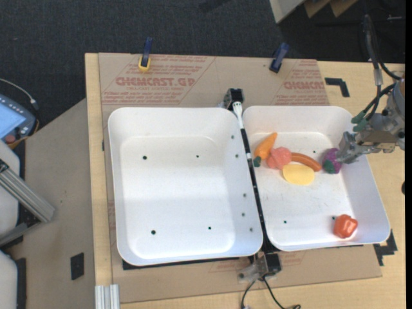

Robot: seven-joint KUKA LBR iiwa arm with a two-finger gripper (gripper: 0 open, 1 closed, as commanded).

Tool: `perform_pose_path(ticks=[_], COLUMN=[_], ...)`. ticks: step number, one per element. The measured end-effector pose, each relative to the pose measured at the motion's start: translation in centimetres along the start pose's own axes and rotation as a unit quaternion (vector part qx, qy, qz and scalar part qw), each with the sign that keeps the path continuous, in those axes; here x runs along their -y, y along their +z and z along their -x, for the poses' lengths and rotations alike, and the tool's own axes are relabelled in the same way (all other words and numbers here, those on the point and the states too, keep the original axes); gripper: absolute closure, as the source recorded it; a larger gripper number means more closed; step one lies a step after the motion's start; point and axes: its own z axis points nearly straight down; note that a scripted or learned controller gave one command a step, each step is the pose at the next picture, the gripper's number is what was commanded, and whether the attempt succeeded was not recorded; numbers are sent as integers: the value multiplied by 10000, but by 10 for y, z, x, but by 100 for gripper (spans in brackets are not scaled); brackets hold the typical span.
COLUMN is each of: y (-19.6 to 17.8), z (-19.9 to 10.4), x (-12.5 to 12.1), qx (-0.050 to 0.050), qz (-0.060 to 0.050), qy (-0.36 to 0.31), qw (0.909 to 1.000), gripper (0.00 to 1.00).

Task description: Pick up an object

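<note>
Tool (pixel 346 148) sits at right bin's (pixel 370 198) 3 o'clock edge, just beside the purple grapes (pixel 332 160); can't tell its state. Suggest descending centred over grapes, straddling them, clear of the bin wall.

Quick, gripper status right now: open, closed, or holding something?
Gripper: cannot be told; it sits at the purple object in the right bin.

All the toys sit in the right bin (pixel 360 201). The carrot (pixel 265 146) lies nearest the divider (pixel 248 166). The pepper (pixel 345 226) sits alone toward the front.
</note>
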Motion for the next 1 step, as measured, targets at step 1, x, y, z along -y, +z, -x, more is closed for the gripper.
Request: perform_pose_path(ticks=[1], y=[-10], z=[-54], x=[2], qx=[-28], qz=[-10], qy=[-77], qw=[10000], gripper=[100])
